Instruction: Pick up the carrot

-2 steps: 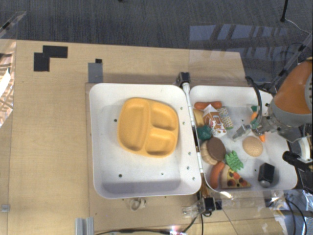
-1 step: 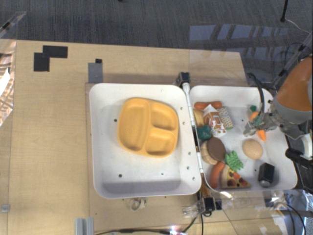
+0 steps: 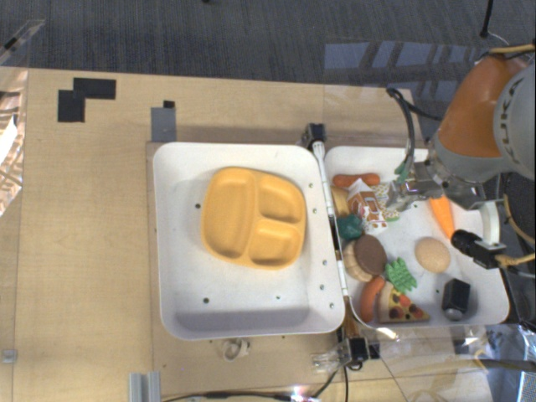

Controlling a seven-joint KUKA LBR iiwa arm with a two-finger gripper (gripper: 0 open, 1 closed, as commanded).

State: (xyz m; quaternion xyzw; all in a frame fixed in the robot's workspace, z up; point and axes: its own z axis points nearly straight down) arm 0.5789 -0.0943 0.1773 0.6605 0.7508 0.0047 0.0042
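Pincer (image 3: 404, 184) hovers in right bin (image 3: 494, 308) beside carrot (image 3: 442, 216)

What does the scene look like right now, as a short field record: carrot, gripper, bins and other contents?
carrot: lying in the right bin, near its right wall, partly under the arm
gripper: over the right bin, left of the carrot, above a white food carton
left bin: holds a yellow divided plate
right bin: toy foods, including a pizza slice and a bread roll
carrot held: no
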